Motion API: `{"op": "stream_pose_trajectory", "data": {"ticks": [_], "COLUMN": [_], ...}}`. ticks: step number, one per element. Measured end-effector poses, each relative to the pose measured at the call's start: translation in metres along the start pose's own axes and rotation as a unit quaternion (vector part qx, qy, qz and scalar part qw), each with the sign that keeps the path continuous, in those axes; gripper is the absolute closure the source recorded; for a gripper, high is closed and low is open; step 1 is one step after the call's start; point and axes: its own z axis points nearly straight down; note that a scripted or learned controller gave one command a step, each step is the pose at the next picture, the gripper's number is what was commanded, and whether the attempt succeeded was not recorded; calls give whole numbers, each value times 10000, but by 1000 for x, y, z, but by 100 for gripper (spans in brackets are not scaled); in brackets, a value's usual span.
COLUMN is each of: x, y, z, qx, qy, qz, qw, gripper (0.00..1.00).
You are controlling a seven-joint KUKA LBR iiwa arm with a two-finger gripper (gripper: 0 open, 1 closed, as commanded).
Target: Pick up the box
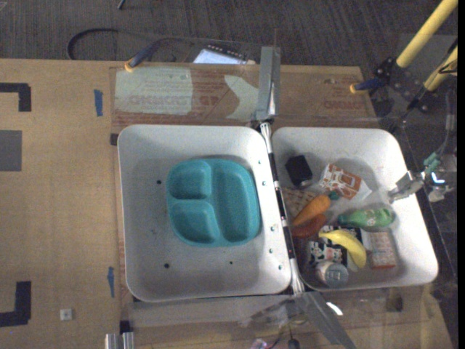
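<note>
Box (381, 249) sat by the near wall of the right bin (378, 138), just beside the banana (347, 244). Behind it lay a green bottle (367, 217). Further back, over the right rim, hung the gripper (404, 187), blurred and see-through: apart or together, couldn't tell!

Robotics lab test bench.
Two white bins (138, 217) sit on a cardboard-covered bench (58, 195) with blue tape marks; behind the bins, cables (94, 38) cross grey carpet (305, 13).

Hand (409, 186) at frame's right edge
</note>
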Motion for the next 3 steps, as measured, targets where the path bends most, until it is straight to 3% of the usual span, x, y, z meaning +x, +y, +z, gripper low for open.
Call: {"op": "stream_pose_trajectory", "data": {"ticks": [1, 2, 3], "x": [0, -14, -14], "y": [0, -26, -26], "z": [0, 89, 90], "qx": [0, -26, -28], "qy": [0, 8, 8], "qz": [0, 557, 559], "qw": [10000, 9984, 9984], "gripper": [0, 0, 0]}}
